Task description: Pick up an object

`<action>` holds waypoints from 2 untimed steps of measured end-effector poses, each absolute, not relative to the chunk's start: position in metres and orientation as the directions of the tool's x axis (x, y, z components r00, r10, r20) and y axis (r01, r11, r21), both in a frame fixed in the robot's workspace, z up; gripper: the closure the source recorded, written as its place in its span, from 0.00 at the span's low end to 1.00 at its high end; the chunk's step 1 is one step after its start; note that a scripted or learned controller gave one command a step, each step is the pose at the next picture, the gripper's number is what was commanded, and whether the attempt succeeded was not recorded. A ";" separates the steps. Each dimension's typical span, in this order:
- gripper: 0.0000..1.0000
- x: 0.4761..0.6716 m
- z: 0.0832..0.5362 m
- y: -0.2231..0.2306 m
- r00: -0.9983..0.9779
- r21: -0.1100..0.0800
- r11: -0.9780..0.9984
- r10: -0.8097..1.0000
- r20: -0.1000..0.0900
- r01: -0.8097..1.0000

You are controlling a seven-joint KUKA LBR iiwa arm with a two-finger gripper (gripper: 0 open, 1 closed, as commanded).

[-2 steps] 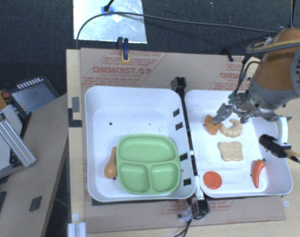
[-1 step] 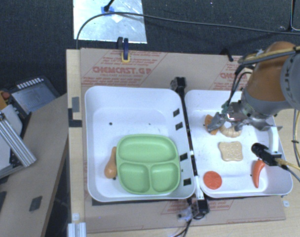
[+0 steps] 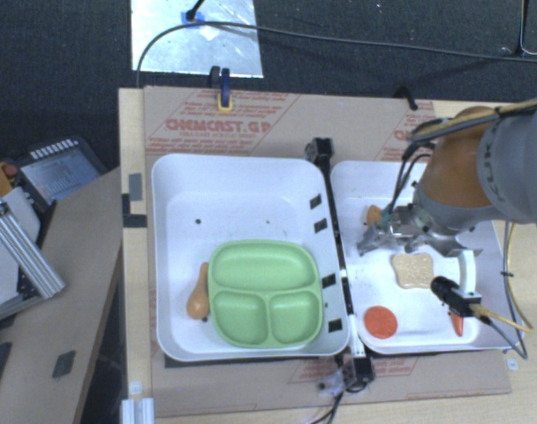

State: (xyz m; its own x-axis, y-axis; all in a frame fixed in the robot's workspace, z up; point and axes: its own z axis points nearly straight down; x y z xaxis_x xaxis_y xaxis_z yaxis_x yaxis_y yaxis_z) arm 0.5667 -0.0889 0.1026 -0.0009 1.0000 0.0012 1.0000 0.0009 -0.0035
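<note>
The jaws are low in the right bin (image 3: 420, 323), near its left wall and a little above the middle of the frame's height. From this angle I cannot tell whether they are wide or narrow. The arm (image 3: 516, 162) enters from the right edge, and its orange band (image 3: 454, 170) is over the upper part of that bin.

Several things lie in the right bin. A small orange piece (image 3: 373, 213) is just beside the jaws, up and to the left. A slice of toast (image 3: 414, 272) lies flat just beside them, down and to the right. A red disc (image 3: 381, 322) lies near the bin's lower left corner, apart from the toast. A thin red carrot (image 3: 458, 324) lies by the lower right wall.

The left bin (image 3: 242, 197) holds a green plate (image 3: 267, 291) with three compartments, set in its lower half. A tan gourd (image 3: 199, 296) lies touching the plate's left rim or just beside it. Which of the two I cannot tell.

Both bins stand side by side on the bench (image 3: 132, 272), and their inner walls meet near the middle of the frame.
</note>
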 end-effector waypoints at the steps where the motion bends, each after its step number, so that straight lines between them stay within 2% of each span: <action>1: 0.00 0.568 0.085 -0.089 -0.001 0.004 0.001 1.000 -0.001 1.000; 2: 1.00 0.568 0.096 -0.089 -0.001 0.004 0.001 1.000 -0.001 1.000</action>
